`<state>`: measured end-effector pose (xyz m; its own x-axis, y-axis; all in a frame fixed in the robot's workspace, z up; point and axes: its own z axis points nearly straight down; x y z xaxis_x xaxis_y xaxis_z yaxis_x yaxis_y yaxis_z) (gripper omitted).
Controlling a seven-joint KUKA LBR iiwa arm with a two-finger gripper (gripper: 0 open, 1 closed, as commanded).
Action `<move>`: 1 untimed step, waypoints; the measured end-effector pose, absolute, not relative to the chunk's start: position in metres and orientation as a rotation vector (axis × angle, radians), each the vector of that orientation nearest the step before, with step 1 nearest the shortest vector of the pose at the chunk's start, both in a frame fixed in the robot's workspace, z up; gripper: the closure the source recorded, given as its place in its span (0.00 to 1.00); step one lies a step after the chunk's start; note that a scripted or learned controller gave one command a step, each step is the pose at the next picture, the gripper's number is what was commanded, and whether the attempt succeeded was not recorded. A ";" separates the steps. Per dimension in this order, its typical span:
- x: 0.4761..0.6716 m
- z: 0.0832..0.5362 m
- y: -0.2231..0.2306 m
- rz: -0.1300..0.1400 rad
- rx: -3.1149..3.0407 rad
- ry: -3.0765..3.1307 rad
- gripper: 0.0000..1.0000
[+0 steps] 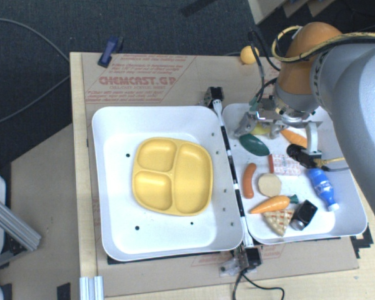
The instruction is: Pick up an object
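Hand first: we are seeing it low over the far end of the right-hand shallow white plastic bin, just above a dark green oval toy leaf and what looks like a small yellow piece, and we cannot tell whether it is released or clenched, since the wrist is hiding that detail. Nothing is showing as grasped. We are judging that the green leaf is the likeliest target, lying flat near the bin's far left wall, beside a red sausage-shaped toy and a round beige toy slice. To do this well, we are wanting the descent centred on one item alone, keeping off the bin wall and the divider, closing low enough to catch a flat piece. An orange plastic carrot, a blue toy bottle and a black block are lying well apart nearer us. The left-hand white bin is holding a yellow three-compartment plastic plate on the desk.
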<state>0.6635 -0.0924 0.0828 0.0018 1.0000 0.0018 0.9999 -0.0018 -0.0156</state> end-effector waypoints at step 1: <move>0.664 0.083 -0.093 0.015 -2.214 -2.212 0.00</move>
